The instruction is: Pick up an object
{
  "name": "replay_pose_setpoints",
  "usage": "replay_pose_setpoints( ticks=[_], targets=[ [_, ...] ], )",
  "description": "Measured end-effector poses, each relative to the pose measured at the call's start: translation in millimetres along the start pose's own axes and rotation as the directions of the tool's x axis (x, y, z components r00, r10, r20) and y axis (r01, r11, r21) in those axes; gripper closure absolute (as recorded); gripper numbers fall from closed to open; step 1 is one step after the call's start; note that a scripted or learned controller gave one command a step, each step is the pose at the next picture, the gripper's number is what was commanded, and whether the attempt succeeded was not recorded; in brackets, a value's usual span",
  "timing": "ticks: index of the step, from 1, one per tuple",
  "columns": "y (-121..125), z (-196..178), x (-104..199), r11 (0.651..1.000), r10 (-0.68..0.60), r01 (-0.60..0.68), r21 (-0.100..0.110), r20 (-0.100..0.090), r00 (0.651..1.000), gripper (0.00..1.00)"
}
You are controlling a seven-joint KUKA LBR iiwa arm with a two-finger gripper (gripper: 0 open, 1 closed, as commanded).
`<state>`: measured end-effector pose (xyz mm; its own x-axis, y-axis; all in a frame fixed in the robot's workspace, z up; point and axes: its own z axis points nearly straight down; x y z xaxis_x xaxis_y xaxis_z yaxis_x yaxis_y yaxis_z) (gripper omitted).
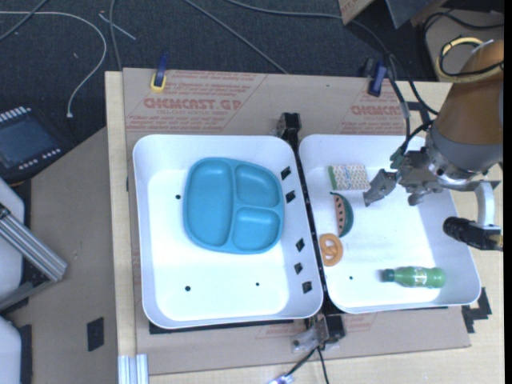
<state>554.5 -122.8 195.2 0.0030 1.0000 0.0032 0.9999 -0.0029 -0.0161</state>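
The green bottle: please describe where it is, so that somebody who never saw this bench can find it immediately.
Look at the right white bin, the one of the pair where the arm is. The green bottle lies on its side near that bin's front edge, apart from the pretzel and the watermelon slice. It is the only long green item with a white cap there.

A robotics lab: loose cables [88,22], clamped board [240,94], twin bins [152,214].
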Motion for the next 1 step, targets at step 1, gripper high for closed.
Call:
replay_pose_setpoints(
  ticks=[1],
  targets=[
    [3.0,-7.7,0.4,1.0,-0.003,0.003,-0.015,0.002,1.0,0.0]
  ],
)
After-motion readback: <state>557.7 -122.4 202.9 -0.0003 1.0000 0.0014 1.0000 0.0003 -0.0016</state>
